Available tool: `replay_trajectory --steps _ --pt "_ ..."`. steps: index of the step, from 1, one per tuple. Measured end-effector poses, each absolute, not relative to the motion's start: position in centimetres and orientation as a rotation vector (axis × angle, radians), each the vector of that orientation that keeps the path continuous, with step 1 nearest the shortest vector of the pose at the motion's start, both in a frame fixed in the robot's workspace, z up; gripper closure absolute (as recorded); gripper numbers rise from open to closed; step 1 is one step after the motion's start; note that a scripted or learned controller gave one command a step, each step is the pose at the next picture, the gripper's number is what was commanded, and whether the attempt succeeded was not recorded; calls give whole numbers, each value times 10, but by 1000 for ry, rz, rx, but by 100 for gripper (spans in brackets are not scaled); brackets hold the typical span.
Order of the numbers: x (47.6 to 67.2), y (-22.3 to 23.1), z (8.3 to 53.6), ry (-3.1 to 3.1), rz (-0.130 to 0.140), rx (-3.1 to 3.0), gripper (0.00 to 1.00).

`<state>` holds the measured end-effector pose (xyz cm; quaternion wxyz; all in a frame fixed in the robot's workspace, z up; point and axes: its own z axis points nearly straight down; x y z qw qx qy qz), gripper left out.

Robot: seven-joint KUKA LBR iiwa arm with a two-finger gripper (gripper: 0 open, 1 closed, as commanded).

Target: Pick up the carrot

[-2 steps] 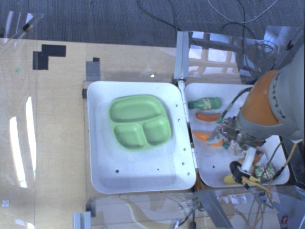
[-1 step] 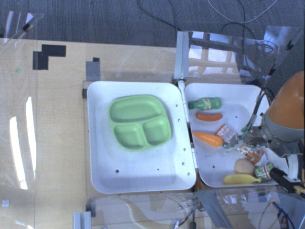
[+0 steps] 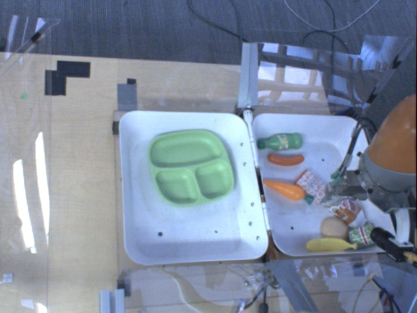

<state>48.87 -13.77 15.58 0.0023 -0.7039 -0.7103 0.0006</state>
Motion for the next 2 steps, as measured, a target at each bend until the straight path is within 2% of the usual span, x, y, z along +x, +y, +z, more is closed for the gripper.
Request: replay_trajectory --steps 1,2 --pt "489 -60 239 -2229 0 -2213 100" --pt "489 -60 239 -2229 2 -2212 0"
